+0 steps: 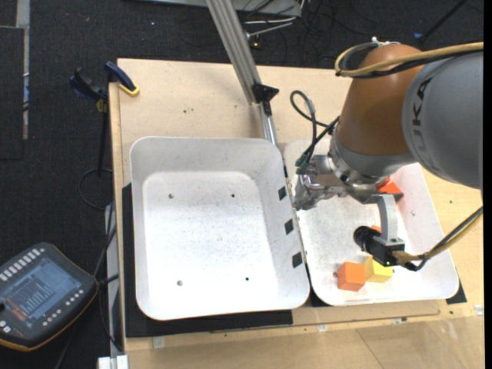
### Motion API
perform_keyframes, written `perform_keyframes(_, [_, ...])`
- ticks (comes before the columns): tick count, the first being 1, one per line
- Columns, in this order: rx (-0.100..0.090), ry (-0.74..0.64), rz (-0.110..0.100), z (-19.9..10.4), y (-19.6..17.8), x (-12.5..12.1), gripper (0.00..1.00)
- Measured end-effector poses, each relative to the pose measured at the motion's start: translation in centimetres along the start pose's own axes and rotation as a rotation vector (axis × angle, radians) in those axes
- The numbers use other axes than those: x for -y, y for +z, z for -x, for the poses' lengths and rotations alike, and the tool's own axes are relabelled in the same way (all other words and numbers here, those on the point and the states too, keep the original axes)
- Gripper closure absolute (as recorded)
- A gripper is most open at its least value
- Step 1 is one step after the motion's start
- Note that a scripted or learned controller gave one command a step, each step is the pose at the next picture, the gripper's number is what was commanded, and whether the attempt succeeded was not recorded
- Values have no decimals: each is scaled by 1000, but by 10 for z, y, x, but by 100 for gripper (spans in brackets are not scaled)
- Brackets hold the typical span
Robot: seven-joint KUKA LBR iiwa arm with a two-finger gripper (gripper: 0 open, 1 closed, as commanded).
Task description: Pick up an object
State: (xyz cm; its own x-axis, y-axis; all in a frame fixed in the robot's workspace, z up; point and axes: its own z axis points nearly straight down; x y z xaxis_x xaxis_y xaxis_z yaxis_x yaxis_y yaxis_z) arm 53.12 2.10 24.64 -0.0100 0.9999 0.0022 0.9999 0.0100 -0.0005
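At the lower left of the frame a teach pendant (34, 294) lies beside the table (192, 98), and the left white bin (207, 221) takes the middle left. Just right of it, the gripper (306, 193) hangs low over the left edge of the right white bin (330, 229), and I cannot tell if it is apart or together. At the lower right, an orange block (350, 276) and a yellow block (379, 270) lie side by side in this bin, and a red-orange piece (390, 187) shows partly under the arm.

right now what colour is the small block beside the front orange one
Yellow. The block beside the orange block shows best in the camera view.
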Motion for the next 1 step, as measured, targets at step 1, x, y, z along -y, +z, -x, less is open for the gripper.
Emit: perform_keyframes(1, [0, 1, -2, -56, 17, 12, 100])
